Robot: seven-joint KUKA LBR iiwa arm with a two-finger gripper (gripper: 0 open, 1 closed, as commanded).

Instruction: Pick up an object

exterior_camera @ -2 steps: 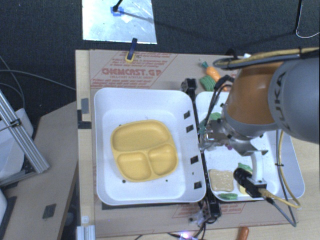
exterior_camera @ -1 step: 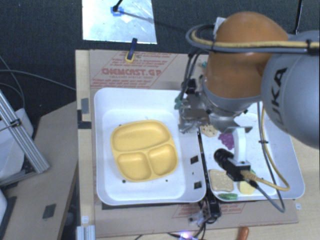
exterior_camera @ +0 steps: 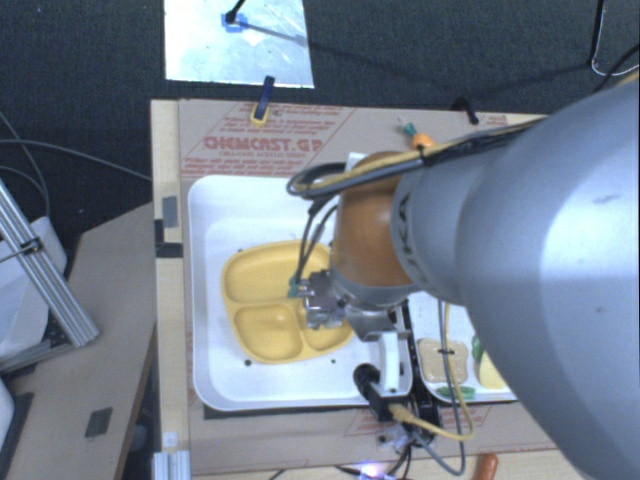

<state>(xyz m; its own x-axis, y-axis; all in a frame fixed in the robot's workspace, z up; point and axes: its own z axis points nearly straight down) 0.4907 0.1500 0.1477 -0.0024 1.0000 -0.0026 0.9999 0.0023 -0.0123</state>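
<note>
A yellow sectioned plate [exterior_camera: 262,306] lies in the left bin [exterior_camera: 215,228], toward its near-left side. The grey arm [exterior_camera: 520,258] reaches in from the right, its gripper [exterior_camera: 322,308] low over the plate's right edge. The right bin [exterior_camera: 500,393] holds small items.

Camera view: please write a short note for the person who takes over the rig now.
Gripper: low in the left white bin, over the yellow plastic divided plate; the wrist hides what it does.
Things: the plate lies flat in the left bin. The right white bin holds small items, mostly hidden by the arm.
Done: nothing visibly lifted.
Left: grasp an object and raise it.
</note>
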